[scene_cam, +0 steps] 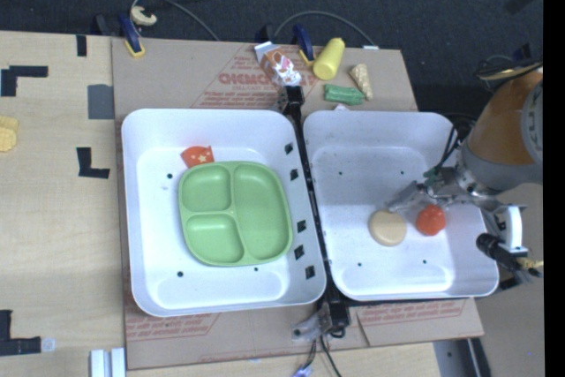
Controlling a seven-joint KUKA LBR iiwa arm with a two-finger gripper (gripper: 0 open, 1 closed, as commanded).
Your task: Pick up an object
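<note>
The seam where the two bins meet serves as the landmark. Far to the left of it, on the wooden bench top, a yellow scrap [7, 135] lies at the picture's left edge. Nearer, the left bin [150, 278] holds a green tray [235, 213] with three compartments, set roughly in the bin's middle, a little left of the seam. An orange card [198, 156] lies at the tray's upper left corner, touching or just under its rim. Above the top end of the seam, on the brown cardboard, sit a small printed packet [281, 64], then a yellow bottle [328, 57] tilted to the right of it, a green bar [343, 94] below the bottle, and a tan stick [360, 80] just beside the bar. Right of the seam, the right bin [371, 132] holds a beige disc [387, 228] in its lower half, and a red ball [431, 220] just right of the disc, close to it or touching. The gripper [422, 194] reaches in from the bin's right side, its dark fingers lying low just above the disc and ball. Whether the fingers are spread or closed cannot be told here, and nothing is seen held between them. The grey arm [499, 159], with its orange band [508, 110], stands over the bin's right wall.
</note>
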